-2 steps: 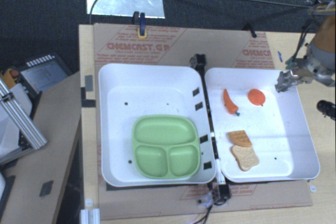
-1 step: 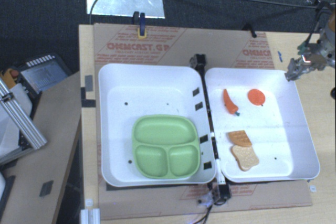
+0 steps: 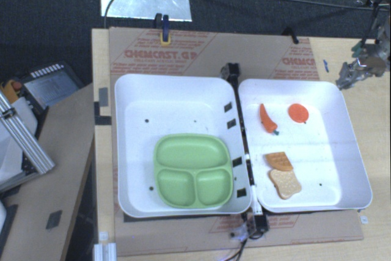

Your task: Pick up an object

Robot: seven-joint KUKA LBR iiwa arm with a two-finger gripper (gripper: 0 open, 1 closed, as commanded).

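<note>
Plainly, the pick has not begun in earnest: nothing is lifted, and every candidate object lies flat on a bin floor. The gripper [image 3: 353,70] sits at the far right, just outside the far right corner of the right bin [image 3: 342,131], above the bench rather than over any object. It is small and blurred against the clutter there, so I cannot tell how it is set. By my reading, what is left is nearly the whole job: travel in over the right bin, descend on one item, close and lift.

Counting from largest to smallest: two white bins side by side, the left bin [image 3: 134,131] and the right one. One green tray [image 3: 192,171] with three compartments rests in the near part of the left bin, touching nothing else.

The right bin holds four small items. Near its near left side lie a bread slice [image 3: 286,183] and, just beyond it and touching or nearly touching, a brown cracker [image 3: 278,161]. Farther back, one orange disc [image 3: 298,112] lies to the right of one carrot [image 3: 267,118], the two apart from each other and well apart from the bread pair.

The disc looks the closest target to the gripper.
</note>
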